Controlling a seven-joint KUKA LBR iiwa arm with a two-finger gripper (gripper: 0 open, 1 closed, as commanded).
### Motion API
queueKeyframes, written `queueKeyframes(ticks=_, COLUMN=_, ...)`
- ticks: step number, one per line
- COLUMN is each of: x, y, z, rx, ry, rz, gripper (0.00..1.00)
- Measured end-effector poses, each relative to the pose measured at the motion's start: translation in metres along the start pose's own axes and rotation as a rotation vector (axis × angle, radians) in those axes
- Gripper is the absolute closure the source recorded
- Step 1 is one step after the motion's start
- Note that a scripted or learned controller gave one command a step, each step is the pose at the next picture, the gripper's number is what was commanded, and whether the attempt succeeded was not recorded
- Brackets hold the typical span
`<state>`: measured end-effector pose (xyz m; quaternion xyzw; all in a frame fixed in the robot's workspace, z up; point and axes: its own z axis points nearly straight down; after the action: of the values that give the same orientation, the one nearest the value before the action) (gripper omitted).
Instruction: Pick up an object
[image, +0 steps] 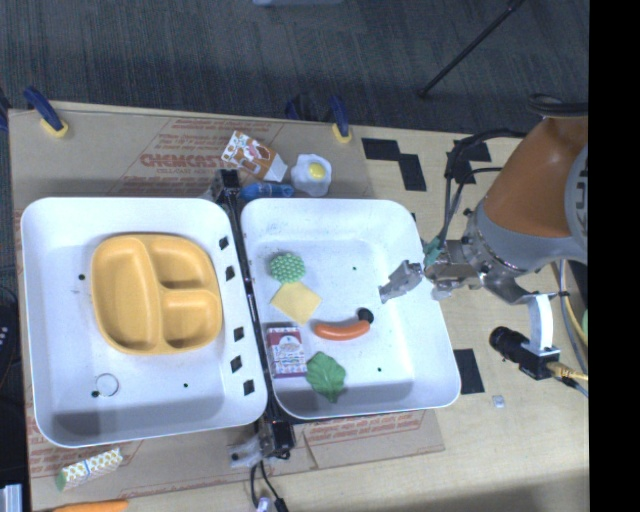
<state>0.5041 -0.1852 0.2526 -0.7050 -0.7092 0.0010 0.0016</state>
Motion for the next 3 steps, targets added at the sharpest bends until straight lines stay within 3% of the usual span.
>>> queueKeyframes(ticks=1, x=0.039, y=0.038, z=0.137, rx=0.003, ry=0.001, rz=-0.043, gripper=0.0)
queueKeyframes(ticks=2, x=0.059, y=0.021, z=0.157, rx=-0.013, ry=-0.009, rz=-0.311, gripper=0.0)
queueKeyframes(ticks=3, x=0.062, y=0.029, z=0.156, rx=-0.012, ry=-0.019, rz=-0.434, gripper=0.0)
